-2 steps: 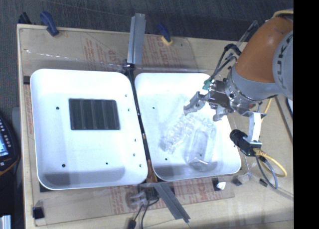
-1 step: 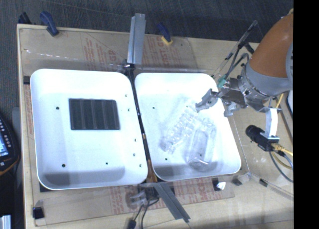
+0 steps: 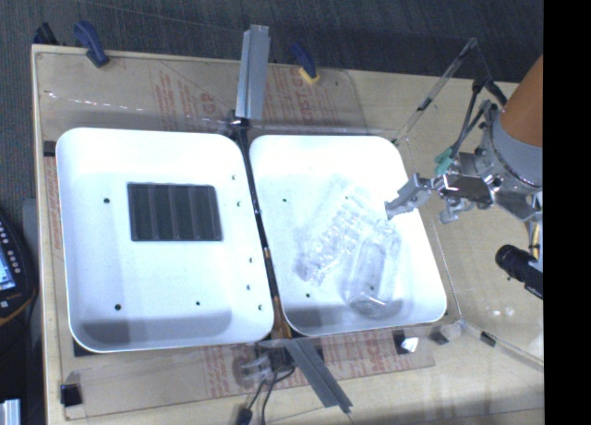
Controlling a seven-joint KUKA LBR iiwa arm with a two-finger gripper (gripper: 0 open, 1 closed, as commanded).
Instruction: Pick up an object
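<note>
My gripper (image 3: 399, 203) hung at the right bin's (image 3: 277, 160) right edge — grip state unclear — beside clear plastic pieces (image 3: 346, 243) lying mid-bin, so I judged a centred, careful descent best.

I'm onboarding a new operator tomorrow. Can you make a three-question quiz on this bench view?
1. True or false: the dark ribbed tray lies in the right bin.
2. Which bin holds the clear plastic items? A) left bin B) right bin C) both
3. Where is the gripper relative to the right bin: over its middle, or at its right rim?

Key:
1. False; the tray is in the left bin.
2. B.
3. At its right rim, just above the clear plastic items.
</note>
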